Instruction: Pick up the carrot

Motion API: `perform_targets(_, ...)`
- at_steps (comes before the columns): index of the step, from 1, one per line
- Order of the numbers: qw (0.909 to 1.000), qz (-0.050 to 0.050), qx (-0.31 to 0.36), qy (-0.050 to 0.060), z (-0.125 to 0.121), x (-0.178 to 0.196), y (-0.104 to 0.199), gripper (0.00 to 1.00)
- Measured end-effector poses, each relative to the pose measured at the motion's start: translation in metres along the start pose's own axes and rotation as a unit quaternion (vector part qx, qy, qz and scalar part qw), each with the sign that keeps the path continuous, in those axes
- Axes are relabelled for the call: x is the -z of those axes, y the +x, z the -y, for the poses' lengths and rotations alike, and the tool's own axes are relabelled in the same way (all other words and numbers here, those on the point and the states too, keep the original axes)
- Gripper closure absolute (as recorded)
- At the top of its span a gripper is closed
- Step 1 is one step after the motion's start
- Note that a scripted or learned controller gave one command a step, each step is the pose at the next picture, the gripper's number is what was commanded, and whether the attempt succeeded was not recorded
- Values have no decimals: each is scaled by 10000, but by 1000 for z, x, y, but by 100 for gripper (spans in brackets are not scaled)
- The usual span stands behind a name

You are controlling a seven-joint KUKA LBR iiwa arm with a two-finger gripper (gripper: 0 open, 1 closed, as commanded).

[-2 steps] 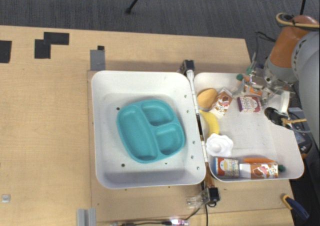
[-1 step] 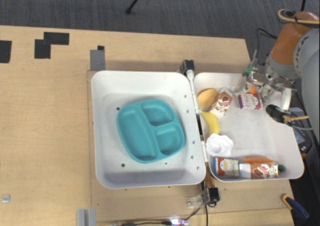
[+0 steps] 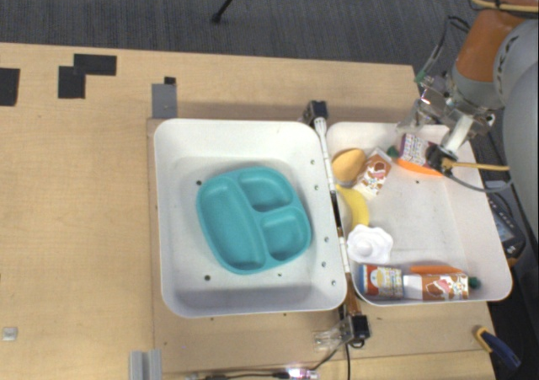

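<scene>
I'm reaching in from the right, my grey arm with its orange band bent over the far corner of the right bin (image 3: 497,239). My gripper (image 3: 414,147) hangs low over that corner, just beside the carrot (image 3: 418,168), but how wide it stands I cannot tell from here, and I see nothing gripped in it. The carrot lies flat on the bin floor near the far wall, a slim orange strip pointing toward the right rim. Just to its left sits a small snack packet (image 3: 376,174), and beside that a rounded yellow-orange fruit (image 3: 349,164), with a banana (image 3: 356,206) running toward the near side along the divider. Nearer still there's a white crumpled thing (image 3: 370,244), and along the near wall a bottle (image 3: 415,282) lies on its side. Over in the left bin (image 3: 168,201), a teal compartment plate (image 3: 253,218) rests at the centre.
</scene>
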State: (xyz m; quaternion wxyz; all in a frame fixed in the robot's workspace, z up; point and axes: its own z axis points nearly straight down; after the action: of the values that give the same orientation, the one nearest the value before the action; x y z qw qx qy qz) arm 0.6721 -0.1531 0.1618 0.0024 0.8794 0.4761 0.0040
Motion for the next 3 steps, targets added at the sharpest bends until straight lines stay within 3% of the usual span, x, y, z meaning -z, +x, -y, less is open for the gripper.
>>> perform_targets(1,10000,16,-4,19,1,-2,-2,0)
perform_targets(2,9996,-30,-296,-29,48,109,53,0)
perform_targets(3,9904,34,-1383,32,-6,52,-14,0)
